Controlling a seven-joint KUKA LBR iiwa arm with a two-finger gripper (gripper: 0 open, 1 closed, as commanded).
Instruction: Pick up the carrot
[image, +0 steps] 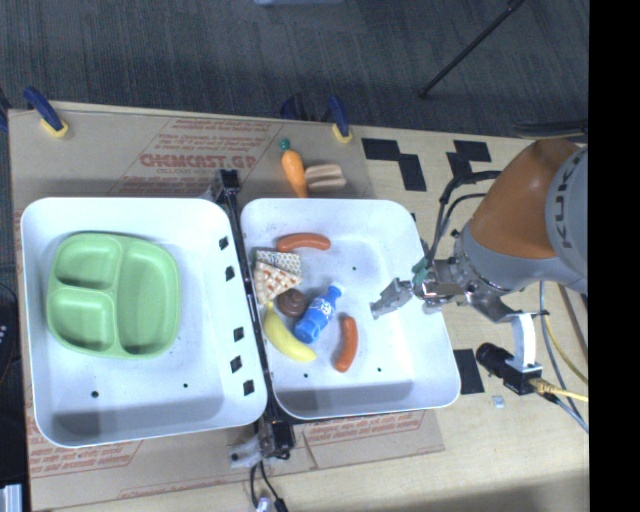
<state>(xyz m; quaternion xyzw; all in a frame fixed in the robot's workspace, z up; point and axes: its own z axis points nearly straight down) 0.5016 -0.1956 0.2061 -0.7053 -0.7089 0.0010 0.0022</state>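
Red print reading "CHEMCAST GP" is seen on the brown cardboard sheet (190, 150) laid on the tabletop, at the far side behind the left bin (30, 300); the smaller red lines around it are too blurred to be read. Fainter red print is seen on the sheet's near edge, but it cannot be made out. Part of the letters "KUKA" is seen on the arm's orange band (530, 200) at the right.
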